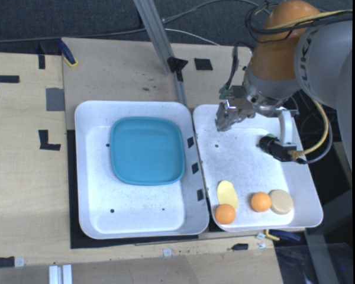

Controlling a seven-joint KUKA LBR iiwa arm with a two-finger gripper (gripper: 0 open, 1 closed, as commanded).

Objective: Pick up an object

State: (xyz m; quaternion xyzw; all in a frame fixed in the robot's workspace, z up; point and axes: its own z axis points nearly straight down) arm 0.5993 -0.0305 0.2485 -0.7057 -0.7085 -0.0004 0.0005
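Near edge of right bin (296,176): orange ball (225,213) touching the near end of a pale yellow oblong piece (226,191); second orange ball (260,202) just beside a beige round disc (281,201), the two touching. Left bin (89,176) holds a blue square plate (147,149), lying flat. Gripper (226,120) hangs over the far left corner of the right bin, well apart from the objects; nothing between its fingers, though open or clenched cannot be told. Worktop (23,176) carries black tape marks.
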